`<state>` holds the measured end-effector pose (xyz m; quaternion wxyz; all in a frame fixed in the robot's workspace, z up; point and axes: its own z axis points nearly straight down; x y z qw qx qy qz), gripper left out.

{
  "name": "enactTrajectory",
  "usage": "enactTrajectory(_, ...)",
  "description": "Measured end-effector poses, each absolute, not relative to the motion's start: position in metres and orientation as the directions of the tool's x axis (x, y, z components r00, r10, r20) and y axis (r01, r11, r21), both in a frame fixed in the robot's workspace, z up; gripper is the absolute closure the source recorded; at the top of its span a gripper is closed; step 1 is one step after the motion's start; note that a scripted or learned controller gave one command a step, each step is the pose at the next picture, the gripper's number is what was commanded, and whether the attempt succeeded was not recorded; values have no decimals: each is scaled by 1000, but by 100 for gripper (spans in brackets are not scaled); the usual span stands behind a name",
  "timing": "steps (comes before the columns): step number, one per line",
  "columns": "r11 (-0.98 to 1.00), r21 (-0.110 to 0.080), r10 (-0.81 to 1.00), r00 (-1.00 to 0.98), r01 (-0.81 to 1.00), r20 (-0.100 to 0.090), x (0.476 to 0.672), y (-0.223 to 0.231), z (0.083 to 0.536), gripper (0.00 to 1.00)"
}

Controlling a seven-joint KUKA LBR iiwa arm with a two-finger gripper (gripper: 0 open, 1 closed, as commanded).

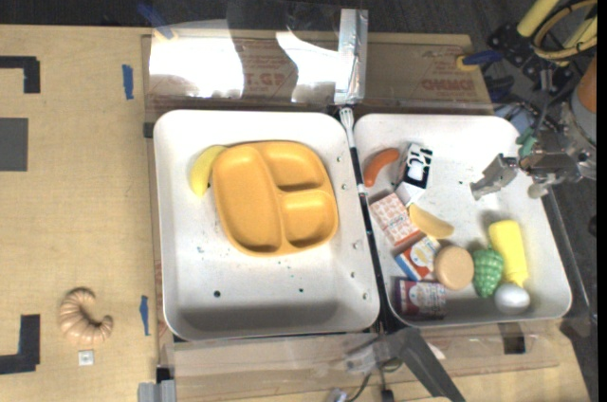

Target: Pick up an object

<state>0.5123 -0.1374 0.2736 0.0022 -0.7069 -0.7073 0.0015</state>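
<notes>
My pincer [495, 174] hung over the right bin [560, 296], up near its 2 o'clock corner, above bare white floor. Fingers: couldn't tell spread or pressed together, too small and blurred. Nothing visible between them.

No target picked yet, judging by position. Candidates sat toward 6 o'clock of me: yellow block [508, 248] closest, green knobbly piece [488, 269] touching its lower left, silver ball [512, 298] just below that, tan round disc [454, 266] beside the green piece. Further toward 8–9 o'clock: pale yellow wedge [432, 222], red-patterned box [392, 216], black-and-white carton [416, 166], orange-red piece [381, 163] against the divider.

Risks as I judged them:
- Cluster at 6 o'clock was packed. Going down on the yellow block, one finger could land on the green piece and close on nothing.
- Silver ball looked smooth and round, likely to squirt out and roll.
- Yellow block lay close to the bin's 3 o'clock wall; a finger could catch the rim.

Room: open floor directly under me and toward 9 o'clock, up to the carton. Tight at 5–6 o'clock, between clutter and wall.

Left bin [171, 201] held an orange divided tray [275, 196] with a yellow banana-like piece [200, 169] tucked at its 9 o'clock edge. Well apart from me, a long reach across the divider.
</notes>
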Motion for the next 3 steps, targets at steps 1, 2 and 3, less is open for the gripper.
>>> enactTrajectory(1,-130,-12,991,130,991,1,476,-141,141,0)
enactTrajectory(2,-34,29,999,34,999,5,491,-163,99,0)
enactTrajectory(3,53,32,998,-53,998,-15,519,-144,99,0)
